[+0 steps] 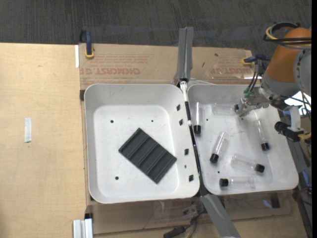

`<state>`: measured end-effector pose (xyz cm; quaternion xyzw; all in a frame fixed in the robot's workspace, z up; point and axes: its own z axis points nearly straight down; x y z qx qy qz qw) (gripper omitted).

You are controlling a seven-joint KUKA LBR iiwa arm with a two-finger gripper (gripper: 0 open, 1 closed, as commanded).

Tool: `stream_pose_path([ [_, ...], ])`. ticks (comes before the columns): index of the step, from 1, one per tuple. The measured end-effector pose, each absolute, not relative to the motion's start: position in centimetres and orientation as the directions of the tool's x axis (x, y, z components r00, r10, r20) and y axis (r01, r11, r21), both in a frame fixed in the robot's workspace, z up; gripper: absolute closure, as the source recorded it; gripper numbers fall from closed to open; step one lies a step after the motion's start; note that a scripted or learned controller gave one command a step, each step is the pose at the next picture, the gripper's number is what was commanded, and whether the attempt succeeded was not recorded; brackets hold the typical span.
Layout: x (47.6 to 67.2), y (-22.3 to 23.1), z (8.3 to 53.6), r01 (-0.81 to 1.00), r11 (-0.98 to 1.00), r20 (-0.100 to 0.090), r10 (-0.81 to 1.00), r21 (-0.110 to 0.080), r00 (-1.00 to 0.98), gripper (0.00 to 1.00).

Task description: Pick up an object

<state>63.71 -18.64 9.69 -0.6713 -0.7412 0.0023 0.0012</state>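
Observation:
A dark grey ribbed rectangular plate [147,155] lies flat and askew in the middle of the left bin [99,95]. Several clear tubes with black caps lie scattered in the right bin [287,180]: one [196,120] along its left wall, one [218,147] near the middle, one [261,135] at the right, others [237,182] toward the front. My gripper [241,109] hangs low over the back of the right bin, above bare floor, apart from the nearest tubes. Nothing shows in its grasp.
The grey arm with its orange band [286,66] comes in over the right bin's back right corner. A grey divider post [185,53] stands between the bins at the back. Cardboard [129,66] lies behind them, and wooden benchtop [39,133] spreads left.

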Motion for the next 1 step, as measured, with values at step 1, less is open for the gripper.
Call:
stream_pose_path([
  [1,63.71,-18.64,9.69,0.995,0.099,-0.001,0.995,-0.005,-0.099,0.00],
])
